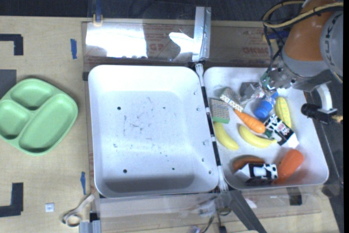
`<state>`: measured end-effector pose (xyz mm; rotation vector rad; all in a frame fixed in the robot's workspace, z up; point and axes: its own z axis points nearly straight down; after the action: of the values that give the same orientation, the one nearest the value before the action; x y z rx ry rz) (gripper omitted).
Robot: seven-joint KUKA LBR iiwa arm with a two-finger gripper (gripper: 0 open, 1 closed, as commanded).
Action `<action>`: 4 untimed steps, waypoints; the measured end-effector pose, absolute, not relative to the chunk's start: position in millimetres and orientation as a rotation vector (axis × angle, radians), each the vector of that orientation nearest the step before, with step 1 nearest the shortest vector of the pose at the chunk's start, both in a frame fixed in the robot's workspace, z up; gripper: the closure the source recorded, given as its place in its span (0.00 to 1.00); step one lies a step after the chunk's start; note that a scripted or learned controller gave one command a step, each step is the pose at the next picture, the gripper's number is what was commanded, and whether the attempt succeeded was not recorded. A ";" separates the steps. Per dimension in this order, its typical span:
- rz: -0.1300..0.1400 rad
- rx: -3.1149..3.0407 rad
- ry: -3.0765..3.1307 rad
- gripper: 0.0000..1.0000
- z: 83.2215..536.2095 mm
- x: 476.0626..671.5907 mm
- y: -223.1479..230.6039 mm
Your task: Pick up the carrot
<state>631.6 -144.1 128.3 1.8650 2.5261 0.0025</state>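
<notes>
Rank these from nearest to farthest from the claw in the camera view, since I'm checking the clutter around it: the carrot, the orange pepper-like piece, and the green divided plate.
Measured from the claw:
1. carrot, just below-left of it in the right bin.
2. orange piece, near that bin's front corner.
3. green plate, on the bench beyond the left bin.

Surface [49, 41]: pale tan, with black corner marks and blue tape strips. Left bin [147, 123]: white, scattered dark specks. Right bin [316, 163]: white. Divided plate [35, 115]: light green. Carrot [250, 120]: orange. Three bananas, all yellow: one [225, 136] beside the bin divider, one [254, 137] under the carrot, one [282, 110] toward the right. Small ball [263, 109]: blue. Toy cow [264, 171]: black-and-white patches. Round piece [290, 163] next to the cow: orange-red. Arm [311, 41]: grey, orange band.
</notes>
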 end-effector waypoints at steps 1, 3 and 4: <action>0.002 2.091 2.339 0.00 191.8 638.3 -195.1; 0.007 1.806 2.564 0.00 87.4 520.5 -100.3; 0.012 1.806 2.559 1.00 97.7 521.8 -100.8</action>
<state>521.8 -100.8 97.7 1.8065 2.5586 0.0120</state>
